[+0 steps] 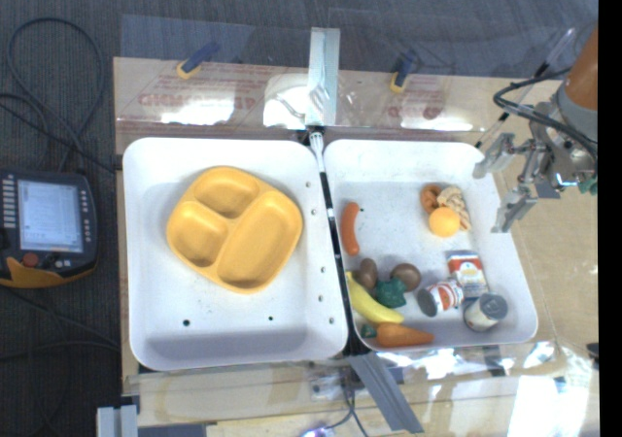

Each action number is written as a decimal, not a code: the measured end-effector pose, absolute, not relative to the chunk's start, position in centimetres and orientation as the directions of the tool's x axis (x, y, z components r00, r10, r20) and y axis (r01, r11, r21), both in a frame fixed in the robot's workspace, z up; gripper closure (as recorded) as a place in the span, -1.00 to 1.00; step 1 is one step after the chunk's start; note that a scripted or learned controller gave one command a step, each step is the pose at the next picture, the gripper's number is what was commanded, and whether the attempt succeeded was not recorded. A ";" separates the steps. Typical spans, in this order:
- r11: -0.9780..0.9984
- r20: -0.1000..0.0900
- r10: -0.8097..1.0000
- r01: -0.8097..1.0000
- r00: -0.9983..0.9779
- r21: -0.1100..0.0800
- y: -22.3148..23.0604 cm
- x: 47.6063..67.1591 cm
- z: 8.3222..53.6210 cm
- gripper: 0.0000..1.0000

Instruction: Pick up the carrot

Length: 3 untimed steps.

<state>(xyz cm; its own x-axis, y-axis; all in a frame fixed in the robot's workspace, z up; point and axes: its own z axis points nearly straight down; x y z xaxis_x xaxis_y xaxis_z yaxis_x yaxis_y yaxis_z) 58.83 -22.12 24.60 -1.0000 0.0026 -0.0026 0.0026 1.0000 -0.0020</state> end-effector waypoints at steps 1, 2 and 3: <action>0.973 -0.003 -0.232 -0.232 -0.973 -0.001 -22.0 64.0 11.1 -1.00; 0.921 -0.009 -0.390 -0.390 -0.921 -0.009 -19.7 62.6 9.1 -1.00; 0.950 -0.015 -0.311 -0.311 -0.950 -0.007 -19.7 60.5 9.1 -1.00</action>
